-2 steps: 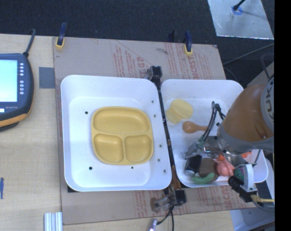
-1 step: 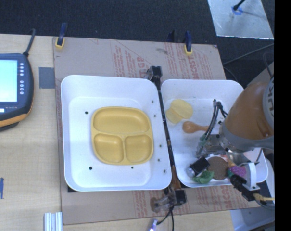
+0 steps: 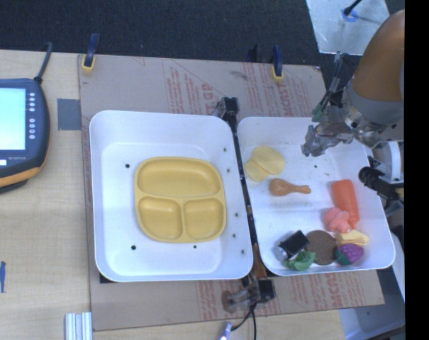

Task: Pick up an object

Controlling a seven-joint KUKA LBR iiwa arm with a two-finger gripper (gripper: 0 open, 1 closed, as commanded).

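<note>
**Over the right bin's far edge, the gripper hangs with nothing in it**

At the near edge of the right bin (image 3: 384, 261), a huddle of small toys crowds the corner: a black piece (image 3: 293, 243), a green lump (image 3: 300, 261), a brown disc (image 3: 320, 246), and a purple and yellow cluster (image 3: 351, 250) touching one another. Packed that tightly, you would likely get poor finger clearance there.

Just beyond them along the right edge lie a pink piece (image 3: 335, 219) and an orange block (image 3: 344, 195), touching end to end, close enough to the wall that a grasp may foul on it.

Toward the middle of the bin, the drumstick (image 3: 288, 187) lies flat and alone, with the pale yellow piece (image 3: 264, 162) just beside it near the left edge. These two stand free of the rest, so judge them the easier candidates for the pick.

In the left bin (image 3: 108, 190), the yellow divided plate (image 3: 180, 197) sits centred, its compartments bare, probably there as a drop place.

Farthest, the gripper (image 3: 315, 147) hovers near the far edge of the right bin, apart from every toy. You cannot tell from this slant how wide its fingers stand, but nothing is visibly between them. The pick looks not yet begun.

On the bench's left edge rests a control pendant (image 3: 12, 137).
</note>
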